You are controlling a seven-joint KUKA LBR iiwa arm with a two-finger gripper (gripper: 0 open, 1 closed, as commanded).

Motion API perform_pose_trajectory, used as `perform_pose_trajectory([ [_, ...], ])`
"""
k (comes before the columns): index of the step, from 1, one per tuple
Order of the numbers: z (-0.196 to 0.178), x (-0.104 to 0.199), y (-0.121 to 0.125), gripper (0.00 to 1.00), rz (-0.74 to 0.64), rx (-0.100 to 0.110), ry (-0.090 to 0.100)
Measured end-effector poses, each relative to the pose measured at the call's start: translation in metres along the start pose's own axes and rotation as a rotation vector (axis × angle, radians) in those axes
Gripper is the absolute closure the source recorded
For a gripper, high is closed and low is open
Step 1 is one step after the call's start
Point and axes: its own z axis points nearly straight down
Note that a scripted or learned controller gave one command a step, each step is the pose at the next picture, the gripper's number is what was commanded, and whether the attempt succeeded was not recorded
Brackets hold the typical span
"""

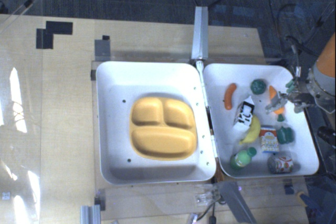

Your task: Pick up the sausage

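The sausage [229, 96], a short orange-red link, lies upright along the left side of the right bin [212, 128], near its top. My gripper [286, 100] hangs over the bin's right side, well to the right of the sausage and apart from it. An orange carrot-like piece [273, 93] sits directly under the gripper and is partly hidden by it.
The right bin also holds a dark green round thing [258, 86], a black-and-white card [244, 113], a banana [252, 131], a green bottle [242, 158], a small carton [269, 140], a teal object [285, 135] and a can [281, 164]. A yellow divided plate [163, 127] sits in the left bin [110, 113].
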Motion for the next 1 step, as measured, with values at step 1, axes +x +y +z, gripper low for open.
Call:
perform_pose_trajectory([
  [1, 0.0, 0.0, 0.0, 0.0, 0.0, 0.0, 0.0],
])
